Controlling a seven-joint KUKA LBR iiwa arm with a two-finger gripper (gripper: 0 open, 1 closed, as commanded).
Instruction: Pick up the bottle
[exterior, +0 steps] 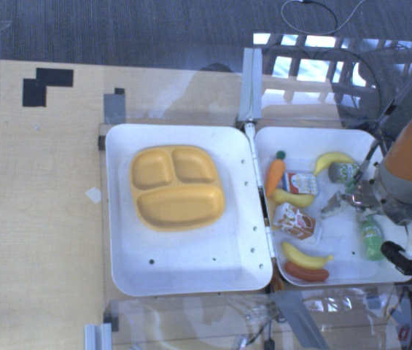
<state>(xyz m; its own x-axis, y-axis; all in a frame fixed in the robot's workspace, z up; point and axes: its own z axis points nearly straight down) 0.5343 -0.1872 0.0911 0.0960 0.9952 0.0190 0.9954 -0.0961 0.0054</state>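
I am hovering my gripper [340,203] in the right bin [304,138]; I cannot tell how my jaws are standing. The green bottle [371,239] is lying just beside me, probably light, slick plastic, so I'm judging mid-body the safest grip.

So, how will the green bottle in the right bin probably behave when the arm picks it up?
The green bottle lies on its side, so it may roll if nudged. It looks like smooth plastic, so probably slippery and light. It lies close to the right bin's wall, which may hinder a grasp.
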